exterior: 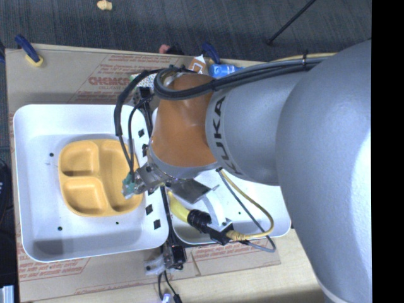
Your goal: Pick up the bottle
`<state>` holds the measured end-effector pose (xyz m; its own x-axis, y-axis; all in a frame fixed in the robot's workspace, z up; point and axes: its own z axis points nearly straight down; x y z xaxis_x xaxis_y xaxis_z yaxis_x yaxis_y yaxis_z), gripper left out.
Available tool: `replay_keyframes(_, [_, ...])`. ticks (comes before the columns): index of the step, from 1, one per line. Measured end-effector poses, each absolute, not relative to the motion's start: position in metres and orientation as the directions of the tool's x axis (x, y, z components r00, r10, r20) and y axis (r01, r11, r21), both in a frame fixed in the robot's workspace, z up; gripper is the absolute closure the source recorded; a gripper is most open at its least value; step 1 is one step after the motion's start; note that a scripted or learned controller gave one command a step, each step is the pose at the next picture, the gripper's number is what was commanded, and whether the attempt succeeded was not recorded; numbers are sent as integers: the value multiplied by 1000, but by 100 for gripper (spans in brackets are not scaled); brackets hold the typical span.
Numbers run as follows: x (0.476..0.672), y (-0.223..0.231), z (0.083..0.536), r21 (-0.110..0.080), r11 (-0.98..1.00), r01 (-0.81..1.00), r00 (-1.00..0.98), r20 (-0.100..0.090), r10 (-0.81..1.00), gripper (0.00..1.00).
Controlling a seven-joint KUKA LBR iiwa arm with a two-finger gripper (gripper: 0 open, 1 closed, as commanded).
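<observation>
Arm [265, 125] covers the right bin [278, 223] — a yellow divided tray [95, 175] lies left; gripper's grip cannot be told.

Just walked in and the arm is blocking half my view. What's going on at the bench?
The grey arm reaches in over the two white bins, covering most of the right bin. Its gripper end sits low by the wall between the bins, at the edge of a yellow divided tray lying in the left bin. I can't make out a bottle.
</observation>
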<state>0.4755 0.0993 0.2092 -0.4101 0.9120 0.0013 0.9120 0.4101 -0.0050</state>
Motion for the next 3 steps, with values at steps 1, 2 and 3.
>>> replay_keyframes(1, [477,30,239,-1,609,793,-609,0,793,100])
replay_keyframes(2, [476,34,224,-3,773,634,-773,3,634,100])
replay_keyframes(3, [476,79,192,-3,900,436,-900,4,436,100])
